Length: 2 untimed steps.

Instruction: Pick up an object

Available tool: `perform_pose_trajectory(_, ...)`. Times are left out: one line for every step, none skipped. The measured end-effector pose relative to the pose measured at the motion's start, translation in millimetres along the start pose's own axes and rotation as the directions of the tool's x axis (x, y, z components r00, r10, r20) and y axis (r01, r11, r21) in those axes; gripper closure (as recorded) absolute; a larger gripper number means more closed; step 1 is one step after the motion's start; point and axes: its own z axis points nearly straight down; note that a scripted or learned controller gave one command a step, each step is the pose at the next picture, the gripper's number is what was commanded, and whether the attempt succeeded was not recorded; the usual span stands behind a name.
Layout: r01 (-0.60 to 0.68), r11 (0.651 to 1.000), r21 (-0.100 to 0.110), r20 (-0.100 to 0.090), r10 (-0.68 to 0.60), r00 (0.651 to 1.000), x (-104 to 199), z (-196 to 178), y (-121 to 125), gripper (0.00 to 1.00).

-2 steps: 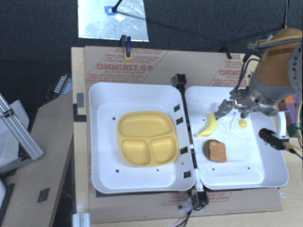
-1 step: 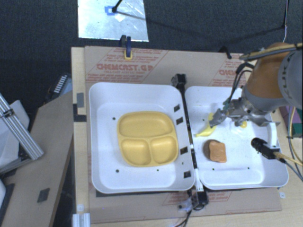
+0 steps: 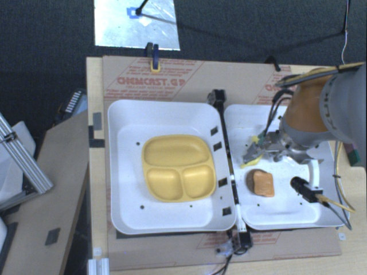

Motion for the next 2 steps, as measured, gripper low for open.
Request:
perform_pose_trajectory(-0.001,1.0,-0.005,0.002,0.001,1.0,-1.1,-13.5,1.5,1.0)
perform_pose_trajectory(0.002,1.0,-0.008,0.002,-0.002,1.0,3.2,-59.6,8.4,1.0)
